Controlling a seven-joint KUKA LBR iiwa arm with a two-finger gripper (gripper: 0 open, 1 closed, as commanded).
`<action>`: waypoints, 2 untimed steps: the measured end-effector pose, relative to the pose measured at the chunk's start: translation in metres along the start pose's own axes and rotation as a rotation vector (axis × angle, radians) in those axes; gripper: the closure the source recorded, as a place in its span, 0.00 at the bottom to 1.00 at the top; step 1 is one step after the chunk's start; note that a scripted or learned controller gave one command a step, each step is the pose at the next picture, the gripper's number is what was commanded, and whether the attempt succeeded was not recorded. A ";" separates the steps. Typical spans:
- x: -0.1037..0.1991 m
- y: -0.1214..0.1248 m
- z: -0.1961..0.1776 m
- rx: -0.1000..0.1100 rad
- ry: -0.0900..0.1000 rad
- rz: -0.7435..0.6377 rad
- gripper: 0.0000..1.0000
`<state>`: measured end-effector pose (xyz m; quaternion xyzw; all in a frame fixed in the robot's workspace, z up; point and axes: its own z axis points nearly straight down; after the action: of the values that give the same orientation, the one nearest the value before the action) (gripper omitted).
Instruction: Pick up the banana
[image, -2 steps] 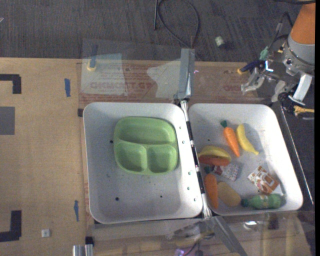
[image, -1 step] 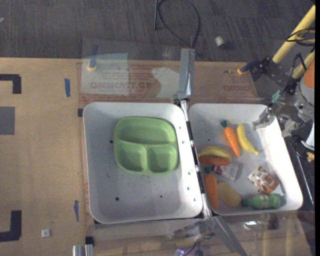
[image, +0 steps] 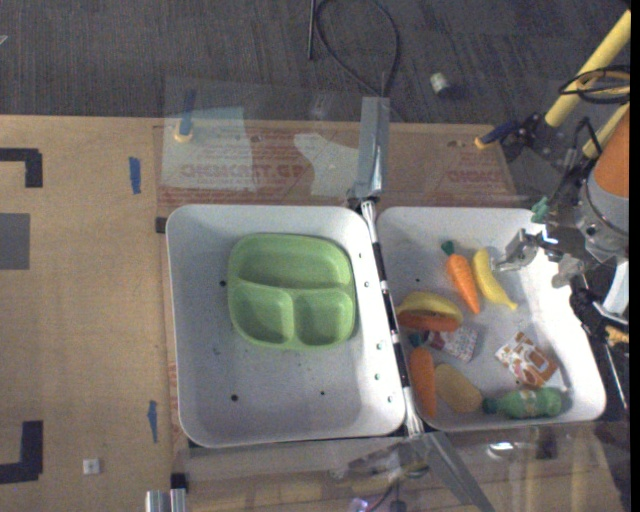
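We see the banana (image: 492, 279) lying in the right bin (image: 590, 385), in its upper half, slanted so that its top end points up and left and its lower end points down and right. We take the banana as our landmark for everything else.

Just left of the banana, almost alongside it, lies the carrot (image: 462, 281), with its green tip at the upper end. Further left and a little lower sits a yellow and red fruit piece (image: 430, 311). Below the banana, toward the bin's middle, lies a small printed packet (image: 461, 344), and below and right of the banana lies an orange and white packet (image: 526, 360). Well below the banana, along the bin's near side, we find an orange sausage-shaped toy (image: 423, 381), a tan potato-like toy (image: 458, 388) and a green toy vegetable (image: 527, 403).

The hand (image: 528, 250) hangs just right of the banana's upper end, at the bin's upper right, with the grey arm (image: 605, 215) and its orange band behind it. We cannot tell how the hand is set, and we see nothing in it. It looks close to the banana, though we cannot tell whether they touch.

Far left of the banana, in the left bin (image: 200, 330), rests a green divided plate (image: 292, 291). Both bins sit on the bench (image: 80, 300).
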<state>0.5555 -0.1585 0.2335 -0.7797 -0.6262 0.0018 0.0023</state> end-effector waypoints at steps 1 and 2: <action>-0.030 0.095 0.074 -0.002 -0.001 0.023 0.00; -0.030 0.088 0.139 -0.006 0.001 -0.080 0.00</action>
<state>0.6338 -0.2066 0.0943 -0.7541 -0.6568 -0.0006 0.0005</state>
